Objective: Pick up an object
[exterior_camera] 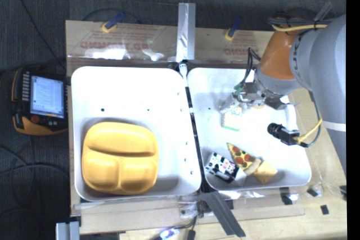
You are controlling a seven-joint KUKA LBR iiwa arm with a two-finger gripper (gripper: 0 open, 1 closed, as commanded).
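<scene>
My claw [241,99] hangs low in the right bin [301,174], just above a pale card with a green edge [230,119], probably lining up a grasp. I cannot tell its state. The pizza slice toy [241,156] lies nearer the front wall.

A large yellow bread-shaped block [119,156] lies flat in the front half of the left bin [129,78], its rounded lobes facing up. In the right bin [292,174], a small pale card with a green edge [230,119] lies near the middle. Toward the front wall, a toy pizza slice [241,157] lies flat with a tan crust piece [264,171] touching it, and a black-and-white block [220,167] lies just beside them.
</scene>
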